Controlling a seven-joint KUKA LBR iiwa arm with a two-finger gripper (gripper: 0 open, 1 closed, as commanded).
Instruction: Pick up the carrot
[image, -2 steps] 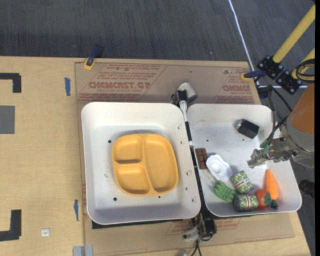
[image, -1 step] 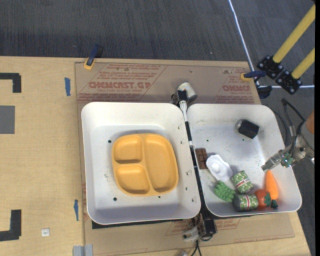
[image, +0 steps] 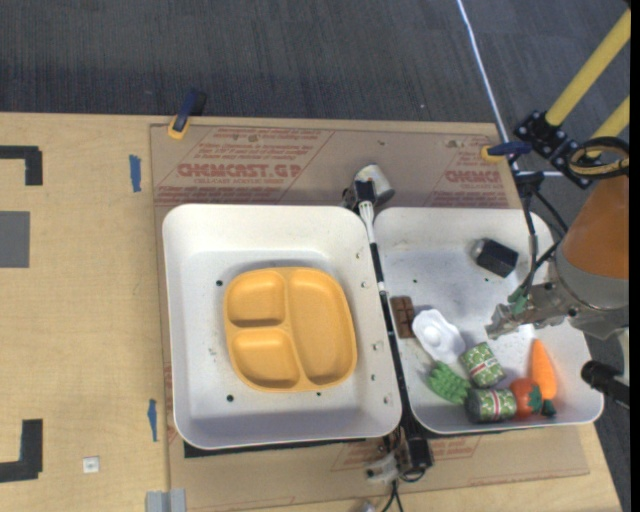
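The carrot (image: 543, 367) is orange with a green stem end. It lies near the right wall of the right bin (image: 420, 235), pointing toward the near edge. My gripper (image: 512, 318) hangs over the right bin, just up and to the left of the carrot's tip and apart from it. Nothing is visibly held in it. The arm's orange band (image: 603, 238) comes in from the right above it.
Beside the carrot sit a red tomato (image: 524, 395), two green-patterned cans (image: 482, 364), a leafy green piece (image: 446, 382), a white bottle (image: 437, 333), a brown bar (image: 402, 316) and a black block (image: 496, 257). The left bin (image: 190, 300) holds a yellow divided plate (image: 290, 326).
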